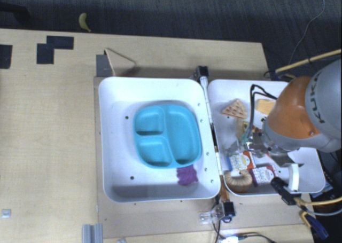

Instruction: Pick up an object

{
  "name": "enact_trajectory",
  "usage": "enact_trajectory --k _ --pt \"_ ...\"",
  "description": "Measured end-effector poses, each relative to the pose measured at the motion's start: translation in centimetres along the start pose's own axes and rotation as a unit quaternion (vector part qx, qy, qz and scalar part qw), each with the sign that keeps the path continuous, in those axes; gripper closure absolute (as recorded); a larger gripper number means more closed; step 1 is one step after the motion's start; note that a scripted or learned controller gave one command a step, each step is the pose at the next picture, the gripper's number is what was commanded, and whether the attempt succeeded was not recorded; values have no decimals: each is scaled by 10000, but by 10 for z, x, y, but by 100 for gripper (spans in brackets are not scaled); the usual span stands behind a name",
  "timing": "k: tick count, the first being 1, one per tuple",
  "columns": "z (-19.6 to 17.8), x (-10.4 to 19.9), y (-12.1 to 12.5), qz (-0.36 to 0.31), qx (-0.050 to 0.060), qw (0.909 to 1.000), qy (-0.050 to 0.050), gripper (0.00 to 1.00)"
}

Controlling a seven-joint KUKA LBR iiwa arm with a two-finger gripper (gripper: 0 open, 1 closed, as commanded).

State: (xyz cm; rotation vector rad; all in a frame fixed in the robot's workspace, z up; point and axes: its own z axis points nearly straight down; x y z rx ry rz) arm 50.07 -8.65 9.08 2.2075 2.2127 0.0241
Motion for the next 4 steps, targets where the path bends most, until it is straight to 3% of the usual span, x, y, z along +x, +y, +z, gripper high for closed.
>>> enact_trajectory --k 1,2,3,4 --pt "-13 -3 3 11 -32 10000 -27 100" --pt "-13 -4 2 14 -34 10000 -33 0" --pt "0 1 -7 18 -16 10000 -22 0" --pt "-13 2 -4 6 -41 10000 -3 100"
